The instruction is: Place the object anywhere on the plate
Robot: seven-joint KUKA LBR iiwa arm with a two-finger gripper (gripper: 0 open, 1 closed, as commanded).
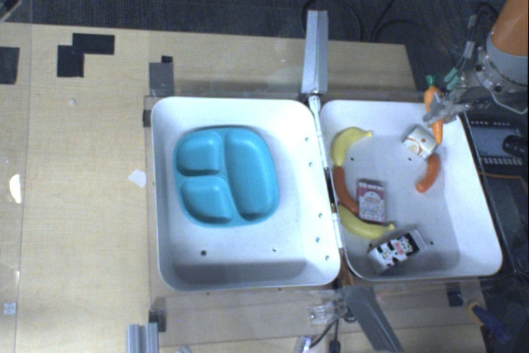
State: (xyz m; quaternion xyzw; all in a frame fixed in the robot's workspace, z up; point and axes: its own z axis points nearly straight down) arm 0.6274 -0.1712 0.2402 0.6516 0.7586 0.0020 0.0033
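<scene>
Gripper point(440, 113) hangs at the far right corner of the right white bin point(475, 219), fingers' state I cannot tell; choose the small white cup-like object point(419, 142) just beside it, grip squarely, then carry to the blue three-compartment plastic plate point(225, 175).

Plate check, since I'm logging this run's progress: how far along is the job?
Nothing looks done yet: the blue plate in the left bin carries nothing. In hand: the pincer sits at the right bin's upper corner near a small white item; whether it grips anything is unclear. Left: grasping an object, carrying it over and setting it on the plate.
</scene>
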